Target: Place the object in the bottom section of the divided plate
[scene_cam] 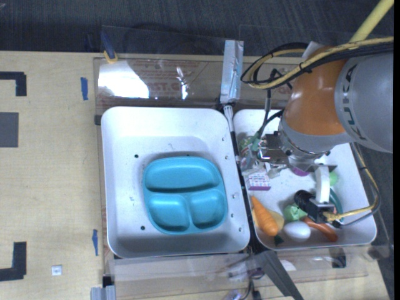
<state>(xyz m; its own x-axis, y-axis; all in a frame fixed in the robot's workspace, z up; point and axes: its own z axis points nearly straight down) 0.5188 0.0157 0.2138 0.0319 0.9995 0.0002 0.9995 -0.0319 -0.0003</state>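
Two bins were seen: the plate [184,194] lay in the left bin [119,130], the carrot [267,217] in the right bin [359,174]. Picking was judged underway; the gripper [294,162] state could not be told. A grasp was needed next.

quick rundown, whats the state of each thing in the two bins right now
divided plate: blue, flat in the left bin, all sections bare
arm: reaching over the right bin, wrist low above the pile
carrot: lying at the right bin's near left corner
white egg-shaped piece: resting beside the carrot
green piece: lying in the pile, partly covered
small pink-labelled packet: flat on the right bin's floor
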